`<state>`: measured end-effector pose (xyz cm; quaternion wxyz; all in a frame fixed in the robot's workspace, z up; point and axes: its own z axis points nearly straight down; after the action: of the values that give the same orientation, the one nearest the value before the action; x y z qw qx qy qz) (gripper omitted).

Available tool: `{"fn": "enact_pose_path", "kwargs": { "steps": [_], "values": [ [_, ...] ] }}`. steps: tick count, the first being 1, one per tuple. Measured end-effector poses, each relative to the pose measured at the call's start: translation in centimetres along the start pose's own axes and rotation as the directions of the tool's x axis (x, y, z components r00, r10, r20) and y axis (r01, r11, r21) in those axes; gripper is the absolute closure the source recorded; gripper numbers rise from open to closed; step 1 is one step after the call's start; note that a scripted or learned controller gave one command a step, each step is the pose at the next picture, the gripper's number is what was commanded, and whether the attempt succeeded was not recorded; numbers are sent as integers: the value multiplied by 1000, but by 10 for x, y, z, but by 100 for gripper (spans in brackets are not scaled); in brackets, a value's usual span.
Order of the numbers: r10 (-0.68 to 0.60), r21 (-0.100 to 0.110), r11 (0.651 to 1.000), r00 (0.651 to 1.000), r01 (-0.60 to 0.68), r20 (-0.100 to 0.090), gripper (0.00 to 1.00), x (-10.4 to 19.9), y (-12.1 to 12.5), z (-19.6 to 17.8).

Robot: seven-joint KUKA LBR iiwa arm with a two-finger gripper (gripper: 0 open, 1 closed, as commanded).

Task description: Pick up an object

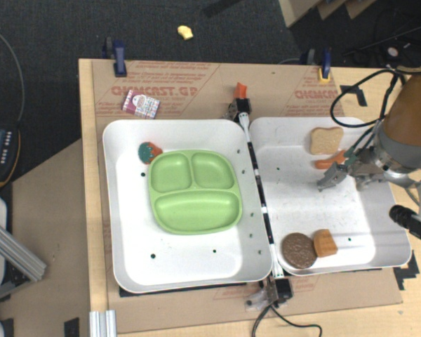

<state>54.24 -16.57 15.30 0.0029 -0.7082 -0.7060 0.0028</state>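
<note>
Mostly, room to move: the right bin [295,128] has bare white floor through its middle, from the centre toward 9 o'clock; its objects sit at the rims.
Left bin edges: the left bin [126,244] keeps bare floor along its 6 and 9 o'clock sides, around the plate.
Divider: the two bins meet at a dark seam with a black clip [240,107] at 12 o'clock and another clamp [277,290] at 6 o'clock.
Surface: a brown cardboard-faced bench top [98,188] with red lettering, held by blue clamps [118,56] at its far edge; a small printed packet [140,103] lies on it at 11 o'clock of the left bin.
Room: dark carpet beyond, with a yellow scrap [185,31] on it.
Left bin contents: a green divided plate [194,191] in the centre; a small round red-and-teal object [149,152] touching its 10 o'clock corner.
Right bin contents: a toast slice [326,141] at 12 o'clock; an orange carrot-like piece [327,163] just below it; a brown round cookie [299,250] and an orange block [325,243], side by side at 6 o'clock.
Gripper: the gripper [337,174] sits low just beside the carrot-like piece, at 3 o'clock of the bin; whether its grip is released or clenched I cannot tell.
</note>
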Motion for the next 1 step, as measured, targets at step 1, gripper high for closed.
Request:
{"fn": "enact_pose_path", "kwargs": {
  "steps": [1],
  "values": [
    [-5,-19,1000,1000,5,7,0,-60,128,14]
  ]
}}
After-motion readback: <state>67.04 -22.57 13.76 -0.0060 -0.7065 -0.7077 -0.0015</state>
